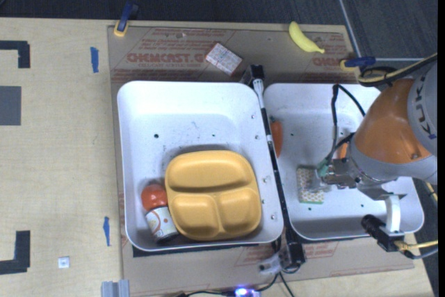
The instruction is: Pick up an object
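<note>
Right now the likeliest target is a small flat patterned pad [311,186], pale with a green edge, lying on the floor of the right bin [306,101] near its front left corner. Judged from its look, it is light, thin and probably soft, something like a sponge or cloth square, so it should lift easily but could fold or slide on the smooth white plastic. A pinch across its short width, pressing down to the bin floor before closing, seems the safest hold, since it offers almost no height to catch.

The gripper [332,174] sits low in the same bin, just beside the pad's right edge and possibly touching it. Whether its fingers are apart or together cannot be told from this slanted view, and nothing visibly sits between them. The arm [393,129] bends down over the right bin's right half, its orange band above the wrist, the wrist pitched toward the pad.

An orange object [277,135] rests against the right bin's left wall, behind the pad. Left of the right bin, the left bin [139,108] holds a yellow divided tray [212,191] and a small orange-and-white object [158,212]
</note>
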Controlling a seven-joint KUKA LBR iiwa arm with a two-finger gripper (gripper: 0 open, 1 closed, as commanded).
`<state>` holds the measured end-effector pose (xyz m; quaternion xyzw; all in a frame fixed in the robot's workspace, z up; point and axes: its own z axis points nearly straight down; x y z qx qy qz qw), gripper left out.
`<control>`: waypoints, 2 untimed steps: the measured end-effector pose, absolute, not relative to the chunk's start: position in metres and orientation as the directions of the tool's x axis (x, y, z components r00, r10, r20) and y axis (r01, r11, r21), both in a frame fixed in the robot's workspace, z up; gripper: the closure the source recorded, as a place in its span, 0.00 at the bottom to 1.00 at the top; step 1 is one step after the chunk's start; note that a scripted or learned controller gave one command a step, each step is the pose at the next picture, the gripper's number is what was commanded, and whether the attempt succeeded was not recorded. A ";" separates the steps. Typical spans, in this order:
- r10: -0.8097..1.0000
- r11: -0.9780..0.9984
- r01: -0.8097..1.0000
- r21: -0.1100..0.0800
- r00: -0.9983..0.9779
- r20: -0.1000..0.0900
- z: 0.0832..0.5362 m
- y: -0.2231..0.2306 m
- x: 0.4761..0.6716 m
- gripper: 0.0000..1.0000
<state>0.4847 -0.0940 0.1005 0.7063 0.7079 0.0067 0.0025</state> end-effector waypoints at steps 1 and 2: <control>1.000 0.002 1.000 0.013 -0.002 0.005 0.100 -0.094 0.484 0.00; 1.000 0.003 1.000 0.015 -0.003 0.007 0.110 -0.093 0.486 1.00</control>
